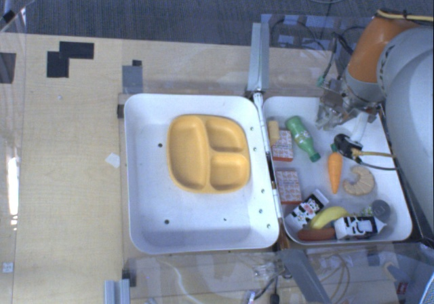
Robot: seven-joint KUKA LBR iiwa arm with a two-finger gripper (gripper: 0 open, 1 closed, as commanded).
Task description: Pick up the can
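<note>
The gripper (333, 114) hangs over the back of the right bin (400, 233); I cannot tell how it is set. Nothing looks grasped, so this reads as the approach step. The can (380, 210), a small grey cylinder with a round metallic top, stands near the front right corner, well apart from the gripper, beside a carton (356, 226). Next, the arm must travel forward over the carrot (335, 171) and croissant (358, 180). The left bin (139, 180) holds a glossy yellow 3-part tray (207, 153).
</note>
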